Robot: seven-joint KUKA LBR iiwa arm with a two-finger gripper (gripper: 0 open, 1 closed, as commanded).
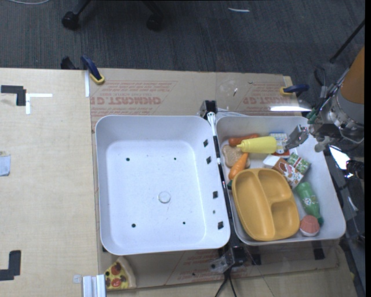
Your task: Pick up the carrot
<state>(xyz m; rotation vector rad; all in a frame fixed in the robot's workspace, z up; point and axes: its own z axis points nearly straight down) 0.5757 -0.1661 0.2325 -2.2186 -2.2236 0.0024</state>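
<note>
Orange plastic, the carrot (237, 166) lies against the right bin's (336, 197) left wall, wedged beside the yellow tray (268, 204). It looks light, stiff and slick; I'd pinch its thick middle. My gripper (299, 137) hovers near the back edge, state unclear.

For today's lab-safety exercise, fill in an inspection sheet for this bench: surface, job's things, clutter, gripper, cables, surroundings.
Surface: wooden bench with cardboard under two white bins.
Job's things: carrot in the right bin, beside the yellow tray.
Clutter: yellow bottle, green bottle, carton, toy pizza outside the bins.
Gripper: gripper over the right bin's far side, nothing seen held.
Cables: black cable at the near edge.
Surroundings: chair base on dark carpet.
</note>
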